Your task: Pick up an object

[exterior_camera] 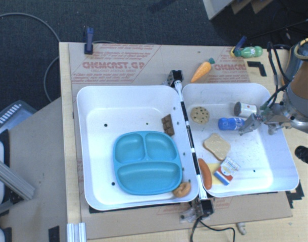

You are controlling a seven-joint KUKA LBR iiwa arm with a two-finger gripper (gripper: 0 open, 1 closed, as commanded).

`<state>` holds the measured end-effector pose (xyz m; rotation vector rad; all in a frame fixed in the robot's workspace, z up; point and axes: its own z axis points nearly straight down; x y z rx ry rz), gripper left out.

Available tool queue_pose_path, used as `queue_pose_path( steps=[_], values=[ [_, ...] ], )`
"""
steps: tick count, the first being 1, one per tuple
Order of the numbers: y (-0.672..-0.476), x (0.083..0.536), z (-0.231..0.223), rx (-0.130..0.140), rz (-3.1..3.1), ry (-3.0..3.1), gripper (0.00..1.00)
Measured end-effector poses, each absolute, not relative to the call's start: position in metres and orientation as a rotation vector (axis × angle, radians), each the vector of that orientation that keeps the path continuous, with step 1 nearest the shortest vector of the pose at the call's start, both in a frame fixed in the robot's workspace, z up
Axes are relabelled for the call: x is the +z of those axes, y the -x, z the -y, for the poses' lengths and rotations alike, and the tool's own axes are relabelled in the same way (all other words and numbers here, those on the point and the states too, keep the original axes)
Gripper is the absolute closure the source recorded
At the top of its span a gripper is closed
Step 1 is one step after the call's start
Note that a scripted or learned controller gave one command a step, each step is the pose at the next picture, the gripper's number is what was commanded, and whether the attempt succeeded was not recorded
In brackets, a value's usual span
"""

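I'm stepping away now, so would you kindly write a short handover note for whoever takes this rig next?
Gripper: low in the right bin, beside the blue bottle; nothing visibly held.
Right bin: cookie, bread slice, hot dog, small carton, grey can.
Left bin: blue divided plate, chocolate piece, pastry.
Done: nothing lifted.
Left: grasp and lift one object, perhaps the bottle.

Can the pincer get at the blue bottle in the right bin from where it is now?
Probably yes. The pincer sits just right of the blue bottle, nothing lies between them, and the bottle's top is uncovered. The grey can close behind could crowd the approach.
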<state>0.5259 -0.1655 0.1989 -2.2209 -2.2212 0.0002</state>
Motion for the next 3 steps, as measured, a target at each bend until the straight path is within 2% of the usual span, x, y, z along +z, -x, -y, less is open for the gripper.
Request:
queue_pose_path(
  steps=[1, 2, 3],
  values=[
    [-0.585, 0.144, 0.107, -0.001, 2.223, 2.220, 0.00],
    [-0.552, 0.087, 0.107, -0.004, 2.223, 2.223, 0.00],
    [-0.488, 0.086, 0.096, -0.004, 2.223, 2.222, 0.00]
  ],
)
